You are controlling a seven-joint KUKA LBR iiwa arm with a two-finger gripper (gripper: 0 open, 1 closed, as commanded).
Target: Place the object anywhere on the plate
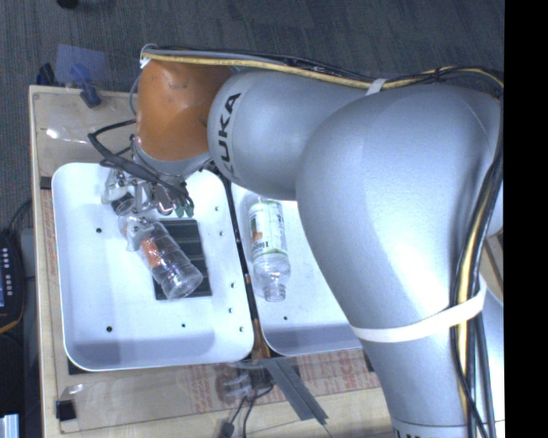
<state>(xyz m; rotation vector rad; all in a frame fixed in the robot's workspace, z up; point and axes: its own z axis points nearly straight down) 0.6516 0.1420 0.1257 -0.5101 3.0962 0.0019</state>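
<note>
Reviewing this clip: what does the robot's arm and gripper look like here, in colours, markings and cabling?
The arm is bulky, rounded and glossy silver-grey, with black KUKA lettering near the wrist. Above the wrist sits a rounded orange band. Black and yellowish cables run along its upper edge, and a white strap wraps the lower segment. The gripper is a small metallic assembly with dark wires around it.

Robotics lab setup. Evidence: industrial KUKA arm w/ external cabling, mounted at a wooden bench; two shallow white bins side by side as test fixtures; grey carpet floor beyond; electronic device at left edge.
</note>
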